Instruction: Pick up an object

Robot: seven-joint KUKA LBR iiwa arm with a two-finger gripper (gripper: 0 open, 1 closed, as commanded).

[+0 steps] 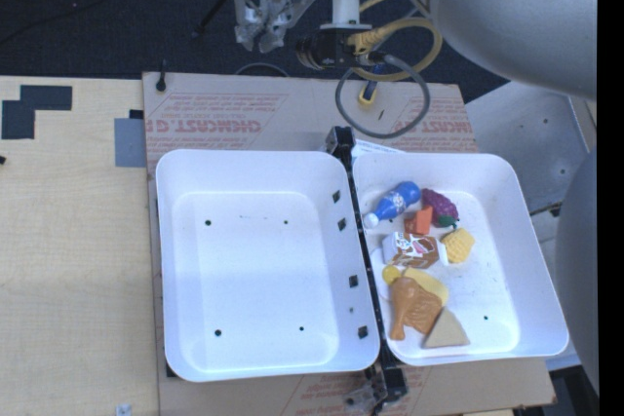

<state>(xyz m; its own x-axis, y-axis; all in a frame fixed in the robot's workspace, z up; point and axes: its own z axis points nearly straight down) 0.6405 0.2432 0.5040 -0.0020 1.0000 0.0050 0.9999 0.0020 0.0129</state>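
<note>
Raised well above the worktop's far edge, the pincer (265, 22) hangs beyond both bins, carrying nothing that shows; from this slant I cannot tell how it is set. Below and nearer the camera, the left bin (185, 180) sits beside the right bin (507, 200), the two touching along a dark middle seam. All the candidates for picking lie in the right bin, bunched against its left wall near that seam. Farthest back is a blue bottle (398, 201), tilted on its side, with a purple grape cluster (440, 206) just beside it and a small orange-red piece (421, 220) between them. Toward the middle come a brown-and-white piece (416, 251) and a yellow corn piece (457, 245). Nearest the front edge lie an orange-brown drumstick (414, 307) and a tan wedge (447, 332), touching each other. These look like toy foods, probably light, stiff and smooth, so likely to slip or skid when nudged. The corn piece seems the best choice, lying a little clear on its right side; taking it across its narrow width would probably hold.
</note>
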